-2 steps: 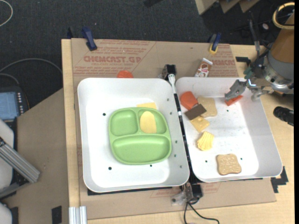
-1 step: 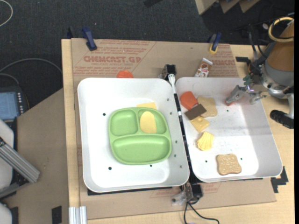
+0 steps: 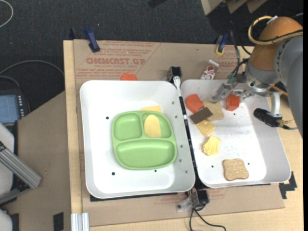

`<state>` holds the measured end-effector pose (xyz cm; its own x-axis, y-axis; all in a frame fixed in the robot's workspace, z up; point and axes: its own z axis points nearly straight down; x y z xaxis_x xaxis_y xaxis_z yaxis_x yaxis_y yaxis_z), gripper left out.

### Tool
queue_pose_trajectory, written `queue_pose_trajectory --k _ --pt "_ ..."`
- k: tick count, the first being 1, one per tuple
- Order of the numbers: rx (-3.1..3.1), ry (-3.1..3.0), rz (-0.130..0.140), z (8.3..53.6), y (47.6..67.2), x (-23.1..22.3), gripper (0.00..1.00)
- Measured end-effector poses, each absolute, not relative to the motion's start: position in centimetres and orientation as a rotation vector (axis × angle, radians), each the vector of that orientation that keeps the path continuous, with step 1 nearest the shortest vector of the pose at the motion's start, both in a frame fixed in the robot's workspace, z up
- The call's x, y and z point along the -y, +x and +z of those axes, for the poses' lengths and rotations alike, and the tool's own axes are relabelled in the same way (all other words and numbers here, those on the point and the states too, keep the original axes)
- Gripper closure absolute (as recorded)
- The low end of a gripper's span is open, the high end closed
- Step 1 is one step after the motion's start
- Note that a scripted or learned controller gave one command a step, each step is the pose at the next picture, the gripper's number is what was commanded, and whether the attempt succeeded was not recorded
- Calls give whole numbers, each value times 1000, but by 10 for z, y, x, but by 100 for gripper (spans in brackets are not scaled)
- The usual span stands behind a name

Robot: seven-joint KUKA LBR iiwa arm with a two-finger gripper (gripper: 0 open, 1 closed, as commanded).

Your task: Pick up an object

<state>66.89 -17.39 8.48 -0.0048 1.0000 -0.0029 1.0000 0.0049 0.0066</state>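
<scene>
Red print reading "CHEMCAST" can be made out on the brown cardboard sheet (image 3: 115, 57) spread over the bench, with a second copy of the same text upside down just above it; the smaller lettering is too blurry to read. Two blue clamps (image 3: 91, 40) are seen pinning the sheet at its far edge.

In the left bin (image 3: 91, 129) a green divided plate (image 3: 143, 141) is set, with a pale yellow oval piece (image 3: 152, 125) lying in its upper right compartment and a yellow flat piece (image 3: 150, 109) peeking out from behind the plate's far rim.

A small red-and-white carton (image 3: 210, 70) is lying on the cardboard just past the right bin (image 3: 262, 148); its label can't be read.

In the right bin, a red block (image 3: 194, 102) is found at the upper left, touching a brown slab (image 3: 201, 114) that overlaps a tan piece (image 3: 215, 110). Below those a yellow wedge (image 3: 206, 127), a ridged yellow piece (image 3: 211, 145) and a toast-like slice (image 3: 235, 169) are laid out.

The tool (image 3: 233, 94) is down at the bin's far side, and a small red object (image 3: 233, 102) is seen right at its tip. Whether the tool is open, closed or actually gripping can't be told from this angle.
</scene>
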Motion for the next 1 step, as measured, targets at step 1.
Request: queue_pose_trajectory --k 1 --pt "-2218 2212 7 98 669 176 100"
